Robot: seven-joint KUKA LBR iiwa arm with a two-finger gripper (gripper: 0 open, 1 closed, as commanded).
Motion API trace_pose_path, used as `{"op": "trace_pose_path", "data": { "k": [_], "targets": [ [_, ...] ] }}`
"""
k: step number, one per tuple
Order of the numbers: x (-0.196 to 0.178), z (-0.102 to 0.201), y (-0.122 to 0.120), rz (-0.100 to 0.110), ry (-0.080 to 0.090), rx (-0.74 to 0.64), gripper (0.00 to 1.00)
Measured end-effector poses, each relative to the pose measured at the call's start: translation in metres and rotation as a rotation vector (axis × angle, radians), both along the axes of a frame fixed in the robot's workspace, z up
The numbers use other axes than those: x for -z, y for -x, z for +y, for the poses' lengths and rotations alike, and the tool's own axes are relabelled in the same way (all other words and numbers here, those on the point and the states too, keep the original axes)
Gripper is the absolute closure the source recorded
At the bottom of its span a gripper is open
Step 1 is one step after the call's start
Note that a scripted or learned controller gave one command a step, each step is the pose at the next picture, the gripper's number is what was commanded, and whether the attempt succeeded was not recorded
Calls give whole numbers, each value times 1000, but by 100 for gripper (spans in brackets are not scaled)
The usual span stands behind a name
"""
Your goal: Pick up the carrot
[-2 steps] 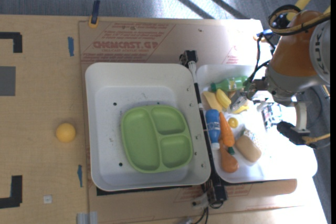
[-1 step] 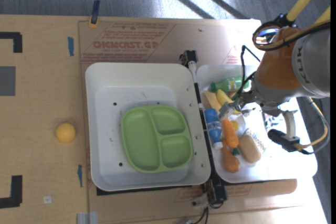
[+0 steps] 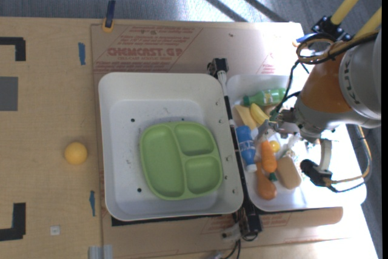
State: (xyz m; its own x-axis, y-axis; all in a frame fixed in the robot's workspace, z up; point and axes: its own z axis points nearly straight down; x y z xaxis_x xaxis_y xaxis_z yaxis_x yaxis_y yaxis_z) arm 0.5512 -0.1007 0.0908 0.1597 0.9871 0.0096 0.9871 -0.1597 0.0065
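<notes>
The carrot (image 3: 267, 156) is an orange elongated piece lying in the right bin (image 3: 315, 202), among other toy foods. A second orange piece (image 3: 265, 187) lies just in front of it, with a small green bit between them. My gripper (image 3: 284, 133) hangs over the right bin, just right of and behind the carrot's far end, close above the pile. From this angle the wrist hides how the gripper stands. Nothing can be seen held in it.
The right bin also holds a green bottle (image 3: 267, 96), yellow banana pieces (image 3: 254, 113), a blue bottle (image 3: 244, 144) and a tan bread-like piece (image 3: 289, 174). A green divided plate (image 3: 180, 159) lies in the left bin (image 3: 115, 130). A yellow ball (image 3: 76, 153) sits on the bench at left.
</notes>
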Motion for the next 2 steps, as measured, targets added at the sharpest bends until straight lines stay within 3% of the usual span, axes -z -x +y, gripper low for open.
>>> {"op": "trace_pose_path", "data": {
  "k": [1, 2],
  "targets": [
    [0, 9, 65, -10, 6, 200, 0],
    [-12, 12, 61, -17, 1, 197, 100]
  ]
}}
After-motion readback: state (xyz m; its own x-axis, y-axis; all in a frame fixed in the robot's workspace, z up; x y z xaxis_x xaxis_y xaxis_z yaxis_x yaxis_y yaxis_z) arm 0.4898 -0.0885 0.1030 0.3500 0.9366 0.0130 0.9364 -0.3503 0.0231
